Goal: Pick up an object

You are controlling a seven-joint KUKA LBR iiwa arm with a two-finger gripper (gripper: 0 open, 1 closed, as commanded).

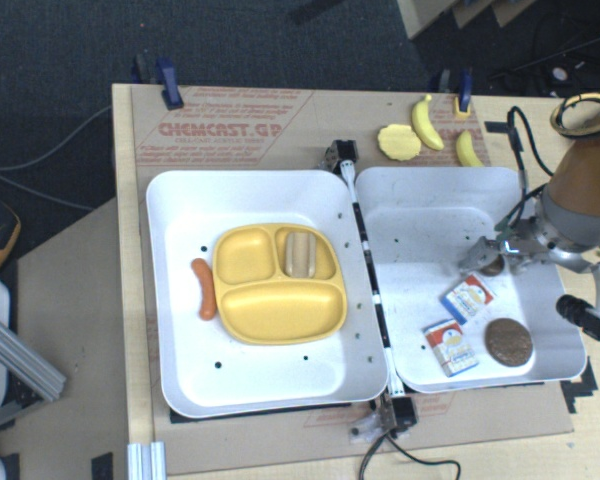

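In the right bin (415,253) lie two small white, blue and red cartons, one (468,298) near the middle and one (451,348) closer to the front. A brown round disc (508,341) sits to their right. My gripper (487,259) is low inside this bin, just behind the nearer-middle carton and apart from it. The grey and orange arm (578,193) comes in over the bin's right rim. Something small and brown shows at the gripper's tip, but I cannot make out what it is.
The left bin (180,228) holds a yellow divided plate (280,313) with a tan bun (300,253) in its back right compartment, and an orange sausage (206,289) beside it. Two bananas (428,124) (467,149) and a yellow lump (400,142) lie on the bench behind the right bin.
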